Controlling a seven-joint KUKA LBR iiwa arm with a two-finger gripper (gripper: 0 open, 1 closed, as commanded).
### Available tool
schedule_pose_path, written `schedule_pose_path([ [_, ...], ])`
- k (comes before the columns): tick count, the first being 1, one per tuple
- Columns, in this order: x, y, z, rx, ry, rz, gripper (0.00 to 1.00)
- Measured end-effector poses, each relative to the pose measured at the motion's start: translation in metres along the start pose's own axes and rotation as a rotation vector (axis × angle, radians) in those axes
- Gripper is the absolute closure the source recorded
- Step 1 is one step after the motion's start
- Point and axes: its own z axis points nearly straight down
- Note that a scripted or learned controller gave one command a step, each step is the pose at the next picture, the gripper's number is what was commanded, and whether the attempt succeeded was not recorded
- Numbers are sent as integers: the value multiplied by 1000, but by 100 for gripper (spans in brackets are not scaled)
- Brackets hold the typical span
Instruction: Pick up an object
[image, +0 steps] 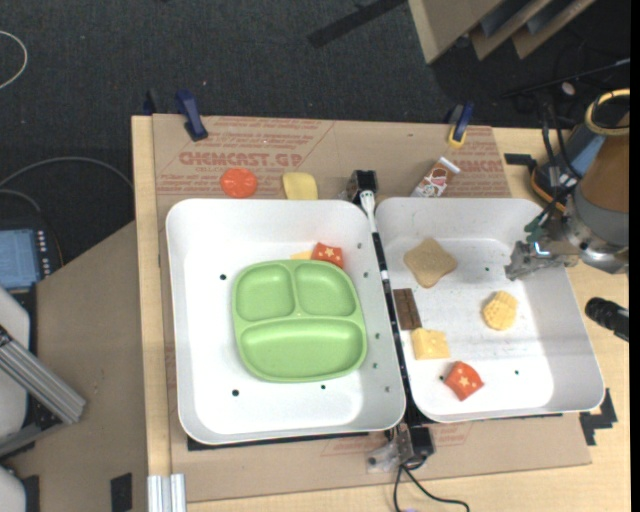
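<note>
Corn piece lies loose in your right bin, just below-left of the gripper. Nothing lifted yet; gripper carries nothing, and its opening you cannot tell.

- two white bins, smooth plastic with a faint sheen;
- green divided plate, smooth, slightly glossy plastic;
- bench board, matt brown cardboard with red print;
- gripper, dull grey metal

Right bin – toast slice, corn, cheese wedge, red strawberry – lying apart
</note>
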Motion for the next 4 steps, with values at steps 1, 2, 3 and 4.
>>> schedule_pose_path([
  [1, -2, -6, 3, 11, 2, 6, 0],
  [2, 14, -38, 65, 20, 7, 8, 0],
  [3, 12, -35, 51, 10, 2, 7, 100],
  [4, 51, 52, 62, 4, 3, 1, 100],
])
